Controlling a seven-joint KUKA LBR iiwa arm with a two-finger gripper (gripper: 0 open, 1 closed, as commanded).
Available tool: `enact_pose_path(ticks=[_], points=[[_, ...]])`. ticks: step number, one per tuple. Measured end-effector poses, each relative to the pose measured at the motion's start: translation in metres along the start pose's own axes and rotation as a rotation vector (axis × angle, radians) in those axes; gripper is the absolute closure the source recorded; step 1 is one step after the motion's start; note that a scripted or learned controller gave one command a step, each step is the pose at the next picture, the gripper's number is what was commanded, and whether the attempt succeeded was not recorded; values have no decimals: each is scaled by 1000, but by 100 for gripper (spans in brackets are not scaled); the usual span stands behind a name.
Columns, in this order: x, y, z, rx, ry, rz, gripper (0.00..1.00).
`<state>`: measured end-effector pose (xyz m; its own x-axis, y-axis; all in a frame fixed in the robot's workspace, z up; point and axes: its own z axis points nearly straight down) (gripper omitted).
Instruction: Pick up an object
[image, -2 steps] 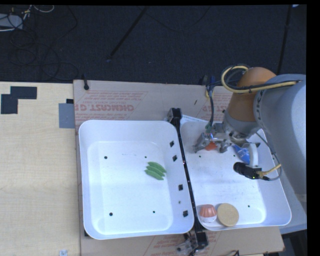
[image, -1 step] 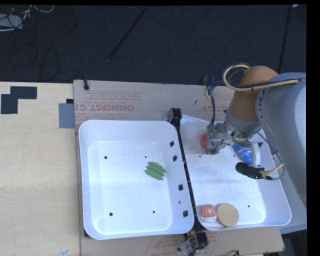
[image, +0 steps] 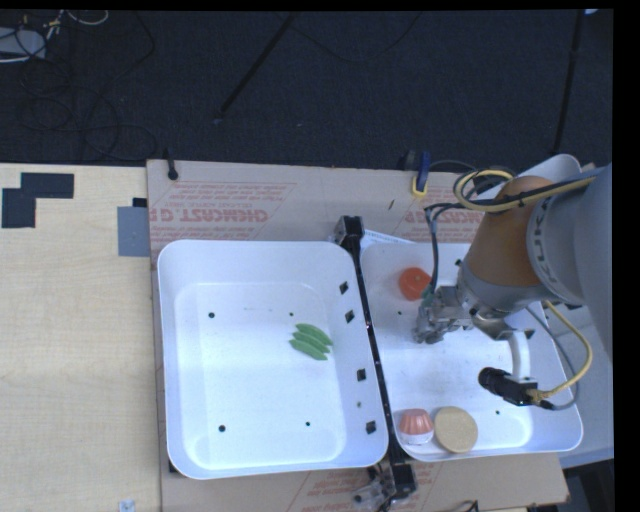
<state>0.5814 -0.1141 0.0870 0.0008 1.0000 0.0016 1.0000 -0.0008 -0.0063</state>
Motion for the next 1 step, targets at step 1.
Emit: enact_pose_path(ticks=[1], points=[[-1, 2, 0, -3, -1, 1, 0]])
